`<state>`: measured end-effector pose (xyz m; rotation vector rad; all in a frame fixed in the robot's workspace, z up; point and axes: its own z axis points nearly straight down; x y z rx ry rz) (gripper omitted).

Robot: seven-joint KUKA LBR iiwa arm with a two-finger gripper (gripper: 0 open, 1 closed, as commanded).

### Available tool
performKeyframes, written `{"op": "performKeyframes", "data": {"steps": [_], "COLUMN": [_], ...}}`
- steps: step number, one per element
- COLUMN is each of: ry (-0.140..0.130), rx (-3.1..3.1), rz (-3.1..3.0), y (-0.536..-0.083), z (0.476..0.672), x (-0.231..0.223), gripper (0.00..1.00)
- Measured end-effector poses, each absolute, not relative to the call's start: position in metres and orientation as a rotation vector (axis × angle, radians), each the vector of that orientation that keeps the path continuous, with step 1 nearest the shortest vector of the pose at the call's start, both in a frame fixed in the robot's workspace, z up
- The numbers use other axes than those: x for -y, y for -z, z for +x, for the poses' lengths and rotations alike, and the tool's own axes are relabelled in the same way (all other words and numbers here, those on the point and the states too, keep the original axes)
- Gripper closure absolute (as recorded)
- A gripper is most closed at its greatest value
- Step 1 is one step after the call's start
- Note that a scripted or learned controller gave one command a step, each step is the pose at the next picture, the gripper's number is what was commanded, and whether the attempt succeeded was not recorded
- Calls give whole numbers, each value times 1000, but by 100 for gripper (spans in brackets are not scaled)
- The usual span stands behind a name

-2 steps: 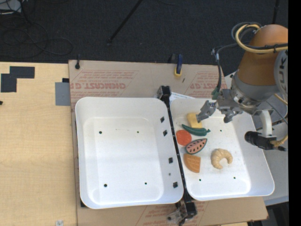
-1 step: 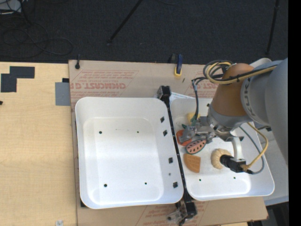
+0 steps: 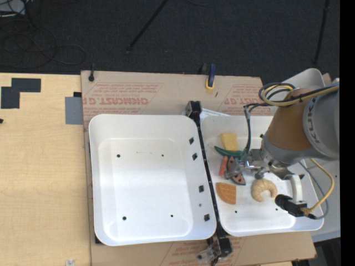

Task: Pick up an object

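While the arm (image 3: 302, 123) is bent low over the right bin (image 3: 260, 226), the gripper (image 3: 248, 162) is seen near that bin's middle, in among a small cluster of objects. Whether anything is held cannot be told, and how far the fingers stand apart cannot be told either: the metal parts are small and merge with the items beneath.

Objects noted in the right bin:
- a yellow block (image 3: 229, 142), flat-faced, toward the back;
- a green piece (image 3: 228, 152), thin and curved, just beside the gripper;
- an orange-red stick (image 3: 223, 166), slim and carrot-like;
- a dark brownish item (image 3: 237, 177), irregular, touching or nearly touching the stick;
- an orange wedge (image 3: 226, 193), matte, bread-like;
- a tan croissant shape (image 3: 263, 189), rounded and ridged.

The left bin (image 3: 100, 176) is smooth white plastic with a few dark dots.

Judgement on the step: a grasp is being attempted within the cluster. A single target is best isolated; the green piece and the stick lie close together, so a closure across the narrow width of one item is advised, centred, with a straight vertical lift. Rounded, bulky shapes such as the croissant shape are judged easier to pinch than thin flat pieces lying against the bin floor.
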<state>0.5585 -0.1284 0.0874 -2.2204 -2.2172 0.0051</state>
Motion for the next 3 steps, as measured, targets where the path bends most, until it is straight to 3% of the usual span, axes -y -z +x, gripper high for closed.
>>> {"op": "performKeyframes", "data": {"steps": [1, 2, 3], "ry": [-3, 5, 5], "rx": [2209, 2229, 2228], "rz": [-2228, -2217, -2218], "y": [-98, -135, -191], "z": [559, 623, 646], "x": [130, 78, 37], "gripper": [100, 100, 100]}}
